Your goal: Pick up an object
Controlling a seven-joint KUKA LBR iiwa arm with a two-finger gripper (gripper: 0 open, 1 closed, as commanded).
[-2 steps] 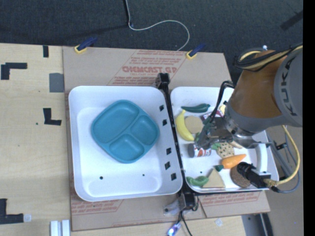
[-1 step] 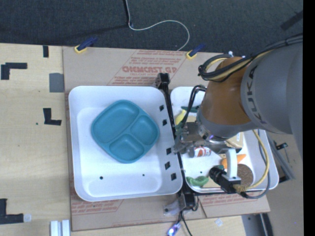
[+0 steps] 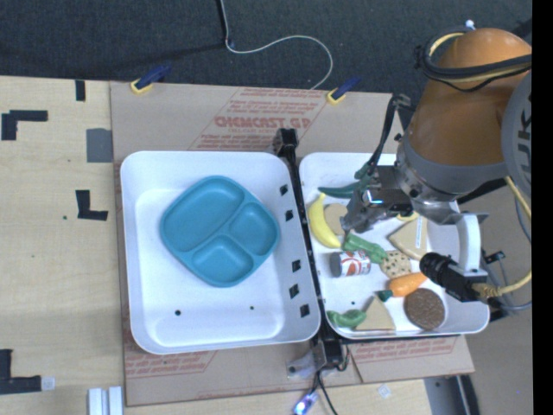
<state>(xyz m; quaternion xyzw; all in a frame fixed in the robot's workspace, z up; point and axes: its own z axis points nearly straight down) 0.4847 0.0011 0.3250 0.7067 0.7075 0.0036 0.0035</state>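
- Orange and grey, the arm's wrist is looming closest to my camera, covering the upper right of the right bin.
- I am watching the end effector hanging low over that bin's upper middle, just beside the banana and above a green pepper.
- I am not seeing anything between its dark parts, and I cannot tell if it is spread or pressed together.
- I am judging this as the reach-down step: nothing is lifted yet.
- Candidates are crowding the right bin: the banana by the left wall, a red can below the pepper, a carrot, a round brown cookie, a cheese wedge.
- Next, I am thinking it needs a short, straight drop onto one piece, then a firm close and a vertical lift.
- Room is tight: the things are touching or nearly so, and the divider between the bins is sitting just left of the banana.
- Open space is lying in the left bin around the blue plate, and on the desk beyond.
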